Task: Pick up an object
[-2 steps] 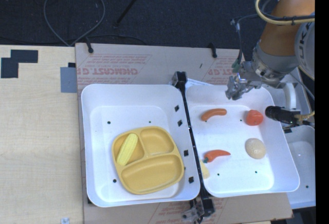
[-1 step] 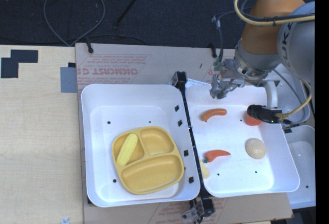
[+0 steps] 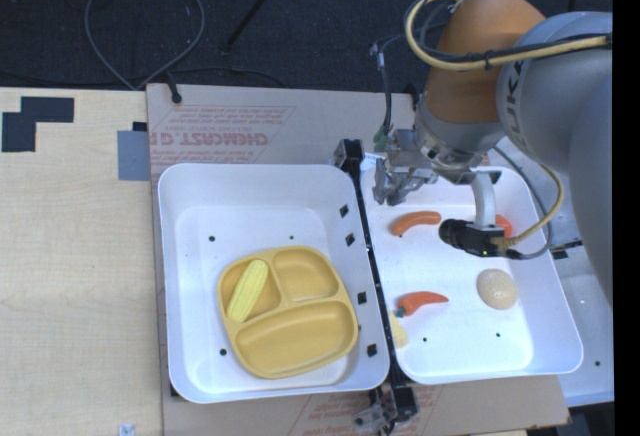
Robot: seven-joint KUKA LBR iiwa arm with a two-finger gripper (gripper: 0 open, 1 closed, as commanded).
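The arm (image 3: 560, 94) enters from the right of the camera view, grey, its orange band (image 3: 480, 44) bulging above the wrist with a yellow cable looped over it. The wrist points down and leftward, and the claw (image 3: 398, 186) hangs low at its end, metal parts dark and clustered.

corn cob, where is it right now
The corn cob lies in the upper-left compartment of the yellow divided plate in the left bin.
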